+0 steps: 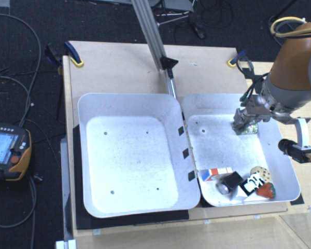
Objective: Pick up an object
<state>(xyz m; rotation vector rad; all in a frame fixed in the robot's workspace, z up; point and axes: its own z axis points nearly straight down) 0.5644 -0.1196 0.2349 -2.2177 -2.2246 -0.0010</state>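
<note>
Two white bins sit on a wooden bench (124, 71) over dark floor. The gripper (243, 124), fingers' state unclear, hangs over the right bin (217, 108), whose near corner crowds the objects (238, 181); the left bin (93, 108) lies open.

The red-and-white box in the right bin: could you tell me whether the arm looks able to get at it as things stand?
Probably yes. The red-and-white box lies flat with open floor above it, and the gripper hangs over the same right bin. The black object beside it may crowd the jaws.

Handheld controller (5, 152) on dark floor (26, 45) left of wooden bench (119, 69).
</note>
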